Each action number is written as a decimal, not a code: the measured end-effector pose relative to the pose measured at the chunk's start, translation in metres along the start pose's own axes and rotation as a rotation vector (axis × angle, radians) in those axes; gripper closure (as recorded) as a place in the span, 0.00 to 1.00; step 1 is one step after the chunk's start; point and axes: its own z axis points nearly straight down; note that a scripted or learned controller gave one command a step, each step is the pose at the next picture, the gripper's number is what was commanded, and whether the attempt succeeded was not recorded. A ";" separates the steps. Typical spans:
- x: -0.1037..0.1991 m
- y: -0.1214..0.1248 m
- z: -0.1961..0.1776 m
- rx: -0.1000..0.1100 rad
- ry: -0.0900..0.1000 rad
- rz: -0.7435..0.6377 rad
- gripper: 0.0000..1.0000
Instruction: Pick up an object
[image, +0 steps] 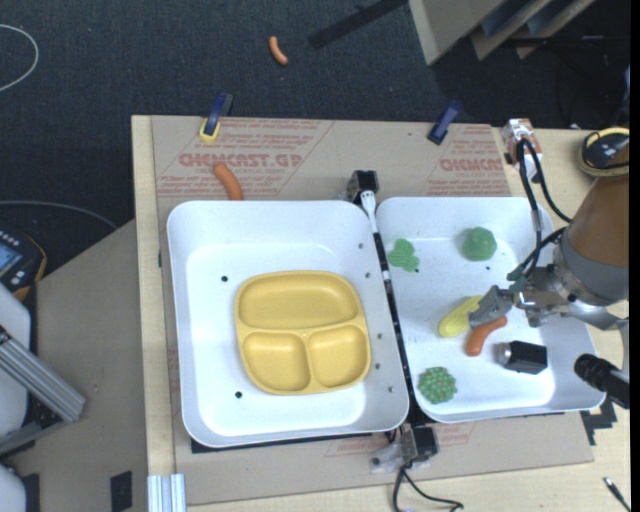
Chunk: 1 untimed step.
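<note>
Jaws (492, 308) low in right bin (440, 222), clamped on orange carrot (482, 335), beside yellow banana (458, 318).

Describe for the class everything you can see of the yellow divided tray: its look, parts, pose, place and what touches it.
The yellow divided tray looks like smooth moulded plastic, a rounded rectangle with a raised rim. It has three compartments: one long one along the far side and two smaller ones side by side nearer the camera. It lies flat, open side up, slightly turned, around the middle of the left white bin. It rests on the bin's floor, well short of the walls. Nothing lies in any compartment.
</note>
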 end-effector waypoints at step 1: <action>0.000 0.003 -0.006 -0.013 -0.002 -0.003 0.00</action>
